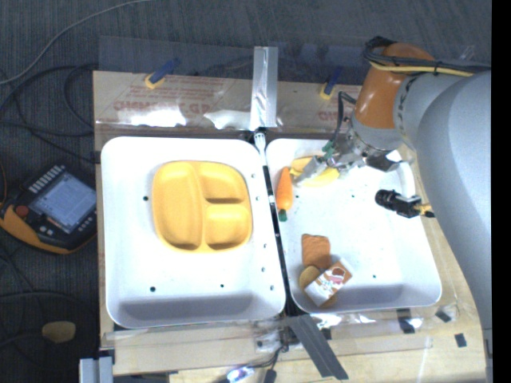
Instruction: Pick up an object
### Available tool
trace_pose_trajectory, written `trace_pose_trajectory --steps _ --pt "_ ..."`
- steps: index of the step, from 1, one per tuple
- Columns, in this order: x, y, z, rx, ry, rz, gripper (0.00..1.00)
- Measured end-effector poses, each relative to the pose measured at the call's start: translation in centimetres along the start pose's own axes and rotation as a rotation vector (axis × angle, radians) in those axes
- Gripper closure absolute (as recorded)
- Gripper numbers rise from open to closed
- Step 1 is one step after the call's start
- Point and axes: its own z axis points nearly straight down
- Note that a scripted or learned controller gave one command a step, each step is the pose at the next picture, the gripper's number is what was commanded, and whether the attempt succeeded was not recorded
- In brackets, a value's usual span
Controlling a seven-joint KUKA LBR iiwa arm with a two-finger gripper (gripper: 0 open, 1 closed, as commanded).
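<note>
Two shallow white bins sat side by side on the worktop (184, 106), the left bin (112, 238) carrying a yellow divided tray (201, 204) at its centre. In the upper part of the right bin (383, 254), the end effector (334, 159) was down low over a small yellow object (323, 175), close enough to seem touching it. Whether it was open or closed, or had any hold on the object, could not be told from this angle. Just to the left, an orange carrot (283, 188) lay along the bin's left wall. Toward the lower middle of the frame, a brown bread-like piece (315, 250) rested beside a small printed carton (329, 284), both well apart from the end effector.
</note>
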Motion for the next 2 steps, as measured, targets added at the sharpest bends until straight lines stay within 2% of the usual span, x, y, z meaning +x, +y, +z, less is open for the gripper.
trace_pose_trajectory --steps 1,2 --pt "0.0 0.0 -0.9 0.002 -0.004 -0.001 1.0" --pt "6.9 -5.1 -15.1 -0.004 0.002 -0.081 1.0"
